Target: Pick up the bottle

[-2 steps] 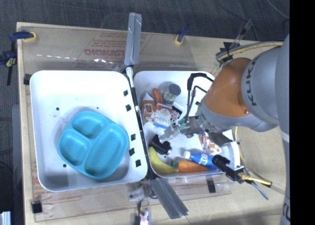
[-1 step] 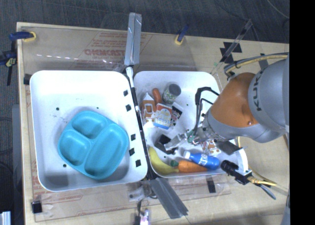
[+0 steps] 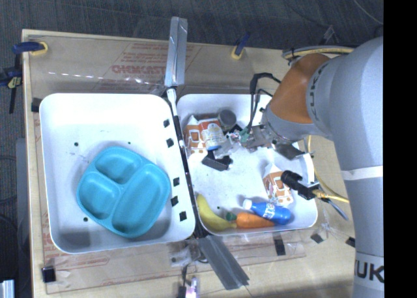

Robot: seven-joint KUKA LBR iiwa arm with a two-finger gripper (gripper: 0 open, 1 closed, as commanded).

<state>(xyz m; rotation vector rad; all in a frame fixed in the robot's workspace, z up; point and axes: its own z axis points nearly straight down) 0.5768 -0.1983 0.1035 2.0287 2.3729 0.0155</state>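
Blue-bodied, orange-capped, the bottle (image 3: 272,211) lies on its side well below the pincer (image 3: 242,139) and slightly to its right, long axis running left-right, a carrot (image 3: 254,221) touching it, a banana (image 3: 212,214) beyond its cap. How the pincer stands cannot be told; it hovers over cartons (image 3: 203,135) higher in the right bin (image 3: 257,102). Across the counter (image 3: 91,62), left of the pincer, the other bin (image 3: 55,104) holds a plate (image 3: 124,190).

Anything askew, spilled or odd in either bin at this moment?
Nothing spilled or visibly damaged. The right bin is cluttered: the bottle lies on its side against the carrot and banana at the near wall. The blue tray sits skewed in the left bin.
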